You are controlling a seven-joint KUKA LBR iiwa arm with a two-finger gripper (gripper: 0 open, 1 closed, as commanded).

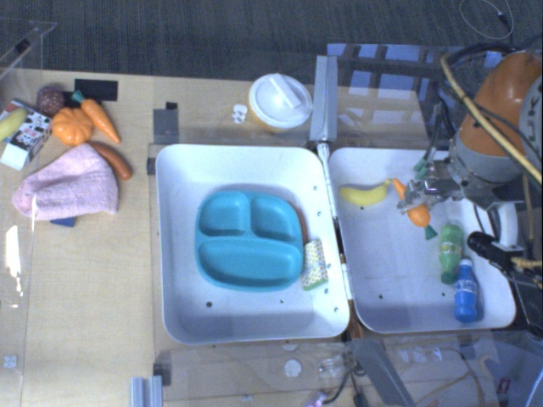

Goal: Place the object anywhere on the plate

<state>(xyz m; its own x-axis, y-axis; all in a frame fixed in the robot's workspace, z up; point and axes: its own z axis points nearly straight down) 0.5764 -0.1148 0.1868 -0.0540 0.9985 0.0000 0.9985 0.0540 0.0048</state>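
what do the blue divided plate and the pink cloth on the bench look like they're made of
The blue divided plate looks like moulded plastic: one even colour, smooth, with soft-edged compartments and a dull sheen. The pink cloth looks like soft fabric, perhaps terry or fleece: matt, fuzzy surface, slumped in a loose heap.

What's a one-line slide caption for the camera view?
Gripper hovers over a toy carrot near a banana in the right bin; blue plate waits in the left.

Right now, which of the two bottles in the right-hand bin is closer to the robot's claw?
The green bottle. It lies just below the gripper, beside the small orange carrot, while the blue bottle lies farther down toward the bin's near corner.
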